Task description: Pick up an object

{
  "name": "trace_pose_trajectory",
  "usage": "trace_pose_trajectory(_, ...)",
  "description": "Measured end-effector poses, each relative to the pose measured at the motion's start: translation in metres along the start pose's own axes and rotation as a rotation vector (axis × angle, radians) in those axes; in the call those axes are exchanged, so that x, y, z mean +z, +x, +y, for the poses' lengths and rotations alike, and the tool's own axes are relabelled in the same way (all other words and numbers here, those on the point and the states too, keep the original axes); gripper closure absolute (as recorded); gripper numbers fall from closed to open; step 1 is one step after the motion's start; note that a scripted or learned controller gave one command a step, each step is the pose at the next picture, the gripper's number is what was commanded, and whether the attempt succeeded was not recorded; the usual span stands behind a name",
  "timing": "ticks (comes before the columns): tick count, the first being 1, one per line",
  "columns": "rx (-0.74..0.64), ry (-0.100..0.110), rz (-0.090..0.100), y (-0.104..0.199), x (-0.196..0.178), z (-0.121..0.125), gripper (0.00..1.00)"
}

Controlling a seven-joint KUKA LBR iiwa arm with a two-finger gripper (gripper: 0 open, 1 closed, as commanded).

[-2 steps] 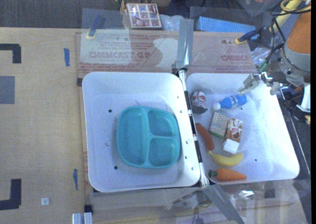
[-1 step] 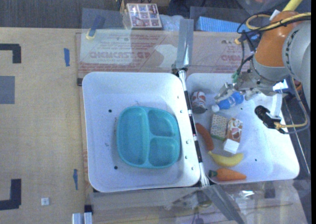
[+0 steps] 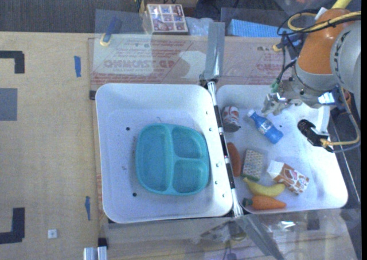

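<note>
The right white bin (image 3: 335, 179) holds several objects: a small can (image 3: 230, 116), a blue bottle (image 3: 265, 125) lying on its side, an orange-red sausage-like piece (image 3: 233, 158) against the left wall, a patterned packet (image 3: 253, 163), a banana (image 3: 264, 187), a carrot (image 3: 266, 202) and a small orange-and-white carton (image 3: 292, 177). My gripper (image 3: 275, 103) hangs over the back of this bin, just above and to the right of the blue bottle. I see no object in it.
The left white bin (image 3: 114, 109) holds a teal divided plate (image 3: 172, 158). A black cable end (image 3: 309, 132) dangles over the right bin's right side. Cardboard boxes and a clear sheet lie beyond the bins.
</note>
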State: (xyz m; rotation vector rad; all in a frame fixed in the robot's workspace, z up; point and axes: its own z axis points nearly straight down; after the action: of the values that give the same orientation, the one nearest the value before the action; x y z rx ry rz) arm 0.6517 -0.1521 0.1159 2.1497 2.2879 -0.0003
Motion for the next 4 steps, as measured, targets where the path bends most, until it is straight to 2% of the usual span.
trace_pose_trajectory(1, -0.31, -0.005, -0.001, 0.014, 0.028, -0.015, 1.0)
trace_pose_trajectory(2, -0.309, -0.002, 0.0, 0.013, 0.029, -0.016, 0.0)
trace_pose_trajectory(3, -0.412, -0.002, 0.001, -0.012, 0.029, -0.066, 0.0)
trace_pose_trajectory(4, -0.41, -0.009, -0.002, -0.013, 0.019, -0.064, 1.0)
